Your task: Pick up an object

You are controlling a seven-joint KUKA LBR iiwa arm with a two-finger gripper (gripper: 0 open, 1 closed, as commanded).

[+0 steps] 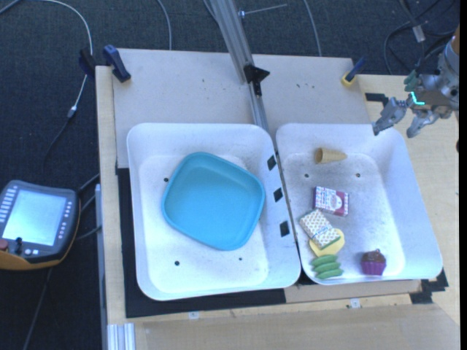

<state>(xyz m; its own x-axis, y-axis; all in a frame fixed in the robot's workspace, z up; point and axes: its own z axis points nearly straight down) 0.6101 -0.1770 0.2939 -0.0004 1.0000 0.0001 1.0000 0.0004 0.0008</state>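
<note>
Objects for picking lie in the right bin: none chosen yet, as far as I can judge. Largest on the tabletop are the two white bins; the left bin holds a big blue plate, lying flat. Arm comes in from the right, jaws spread, two fingers apart with nothing between them, hovering over the right bin's far right corner, near the rim. Inside the right bin, going down in size: pink-and-white carton mid-bin; checkered packet just below it, overlapping a yellow piece; green pea pod touching the yellow piece's near side; purple berry-like toy off to the right, apart; small cone alone at the far end, nearest the jaws. Risks: the packet, yellow piece and pod are bunched, so a descent there could clip a neighbour and shove the pile. Cone is small and likely to roll out of a pinch. Coming down where the jaws now hang could strike the bin's sloped wall.
</note>
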